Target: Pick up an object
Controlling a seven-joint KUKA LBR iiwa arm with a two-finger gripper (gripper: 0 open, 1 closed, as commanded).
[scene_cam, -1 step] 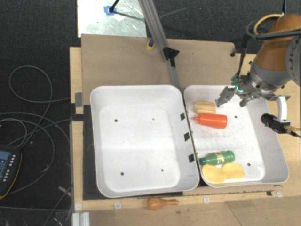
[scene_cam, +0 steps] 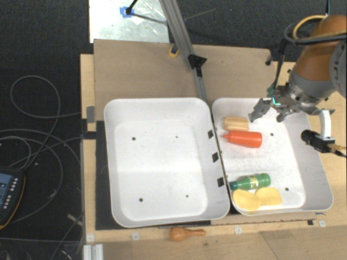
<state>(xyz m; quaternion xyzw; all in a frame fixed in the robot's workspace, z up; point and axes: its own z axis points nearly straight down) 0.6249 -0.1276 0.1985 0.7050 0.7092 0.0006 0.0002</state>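
White plastic is forming both bins, and the right bin (scene_cam: pixel 314 161) is holding a tan roll (scene_cam: pixel 236 123), an orange bottle (scene_cam: pixel 245 139), a green bottle (scene_cam: pixel 250 181) and two yellow pieces (scene_cam: pixel 258 198). Above that bin's far end the gripper (scene_cam: pixel 272 111) is hanging with its fingers spread and nothing between them, just right of the tan roll.

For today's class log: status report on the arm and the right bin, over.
Gripper open, empty, above right bin's far end. Nearest: tan piece, orange bottle beside it. Green bottle, yellow pieces at near end. Nothing in the way.
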